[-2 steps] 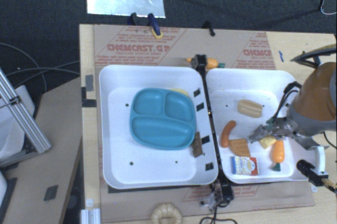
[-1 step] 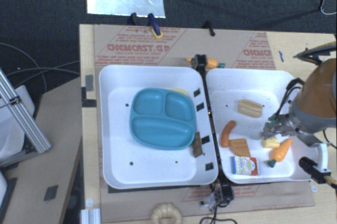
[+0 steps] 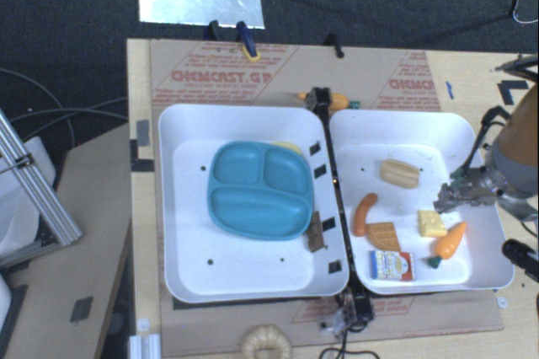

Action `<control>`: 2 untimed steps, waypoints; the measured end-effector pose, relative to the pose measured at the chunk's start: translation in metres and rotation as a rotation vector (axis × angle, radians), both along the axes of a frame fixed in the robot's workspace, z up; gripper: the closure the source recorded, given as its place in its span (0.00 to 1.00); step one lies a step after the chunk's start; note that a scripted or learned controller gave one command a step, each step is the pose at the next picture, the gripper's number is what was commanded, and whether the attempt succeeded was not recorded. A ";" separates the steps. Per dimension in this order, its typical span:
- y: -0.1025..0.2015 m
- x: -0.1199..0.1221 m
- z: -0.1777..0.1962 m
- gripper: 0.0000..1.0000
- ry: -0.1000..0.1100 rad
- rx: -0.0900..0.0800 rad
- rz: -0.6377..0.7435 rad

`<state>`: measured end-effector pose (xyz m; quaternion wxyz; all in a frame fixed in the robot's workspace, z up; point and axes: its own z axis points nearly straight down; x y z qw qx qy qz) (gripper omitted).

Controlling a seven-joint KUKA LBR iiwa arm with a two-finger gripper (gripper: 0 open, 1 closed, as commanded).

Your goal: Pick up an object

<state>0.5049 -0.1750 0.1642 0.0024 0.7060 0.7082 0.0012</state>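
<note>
Several toy foods are spread apart in the right bin (image 3: 461, 130), presumably so each can be grasped singly. A yellow cheese block (image 3: 431, 223) is seen just below the jaws (image 3: 446, 199), the likeliest target, with a carrot (image 3: 450, 241) just beyond. Whether the jaws are open cannot be told. Nothing is seen gripped.
</note>
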 end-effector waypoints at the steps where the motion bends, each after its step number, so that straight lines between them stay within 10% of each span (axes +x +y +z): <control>1: 0.000 0.002 0.054 1.00 -0.001 0.000 0.001; 2: 0.046 0.014 0.056 1.00 0.002 0.002 0.006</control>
